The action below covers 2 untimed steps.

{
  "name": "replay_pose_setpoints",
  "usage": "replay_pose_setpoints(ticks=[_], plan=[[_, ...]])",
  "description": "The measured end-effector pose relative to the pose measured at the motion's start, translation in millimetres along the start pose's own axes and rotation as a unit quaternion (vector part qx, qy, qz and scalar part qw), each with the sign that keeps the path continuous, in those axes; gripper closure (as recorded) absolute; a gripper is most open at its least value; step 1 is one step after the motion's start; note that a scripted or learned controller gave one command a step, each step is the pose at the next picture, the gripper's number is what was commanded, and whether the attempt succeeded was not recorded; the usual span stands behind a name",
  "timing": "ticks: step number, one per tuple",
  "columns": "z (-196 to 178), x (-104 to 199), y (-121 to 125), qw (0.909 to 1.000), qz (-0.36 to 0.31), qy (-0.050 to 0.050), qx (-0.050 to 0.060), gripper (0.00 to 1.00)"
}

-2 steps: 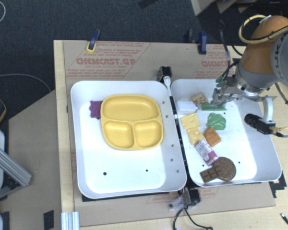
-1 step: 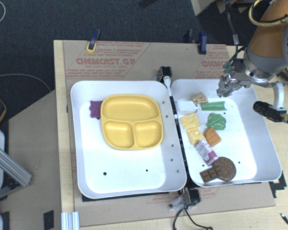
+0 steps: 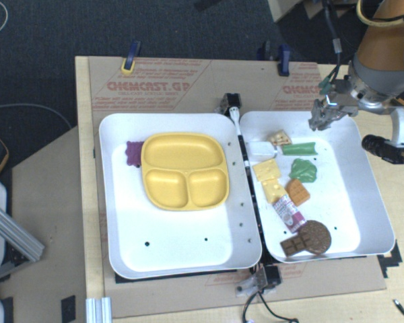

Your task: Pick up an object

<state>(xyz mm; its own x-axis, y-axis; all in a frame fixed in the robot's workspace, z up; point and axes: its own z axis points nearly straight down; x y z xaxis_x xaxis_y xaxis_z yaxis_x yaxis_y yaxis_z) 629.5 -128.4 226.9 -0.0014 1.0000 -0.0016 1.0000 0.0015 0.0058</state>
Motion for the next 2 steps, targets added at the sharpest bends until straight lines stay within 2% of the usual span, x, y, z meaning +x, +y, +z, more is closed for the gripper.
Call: replay_pose_setpoints(ticks=[1, 2], plan=[[3, 38, -45, 1.0000, -0.001, 0.002, 0.005, 1.00], [1, 87, -63, 1.0000, -0.001, 0.002, 0.005, 1.00]])
